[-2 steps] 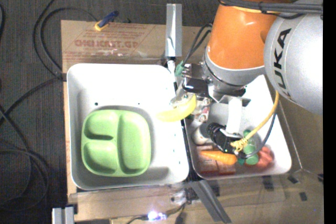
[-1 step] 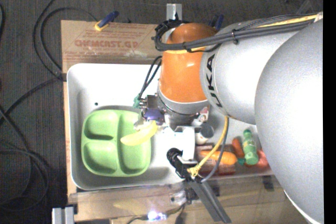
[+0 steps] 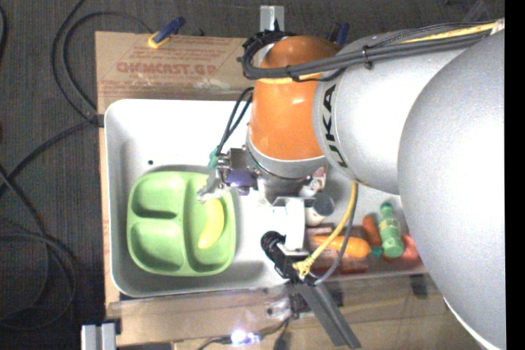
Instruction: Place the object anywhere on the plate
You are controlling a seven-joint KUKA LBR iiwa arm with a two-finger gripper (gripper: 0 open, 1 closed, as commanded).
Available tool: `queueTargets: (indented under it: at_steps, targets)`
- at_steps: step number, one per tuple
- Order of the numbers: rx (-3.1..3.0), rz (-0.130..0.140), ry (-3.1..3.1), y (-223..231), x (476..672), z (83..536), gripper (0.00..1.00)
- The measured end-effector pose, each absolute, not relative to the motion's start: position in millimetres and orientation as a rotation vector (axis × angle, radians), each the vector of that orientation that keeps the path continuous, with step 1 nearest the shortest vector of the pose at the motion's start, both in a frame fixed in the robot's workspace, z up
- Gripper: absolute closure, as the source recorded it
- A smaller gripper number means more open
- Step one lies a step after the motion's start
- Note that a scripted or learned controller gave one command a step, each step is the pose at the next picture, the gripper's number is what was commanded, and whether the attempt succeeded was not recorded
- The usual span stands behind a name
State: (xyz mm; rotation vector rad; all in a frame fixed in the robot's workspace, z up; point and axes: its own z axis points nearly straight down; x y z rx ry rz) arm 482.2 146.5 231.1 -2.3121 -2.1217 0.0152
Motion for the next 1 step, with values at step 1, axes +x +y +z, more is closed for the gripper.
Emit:
queueTargets:
  at_steps: [1]
  targets:
    - [-2.458,0.016,-1.954,162.2,482.4,256.3,0.0]
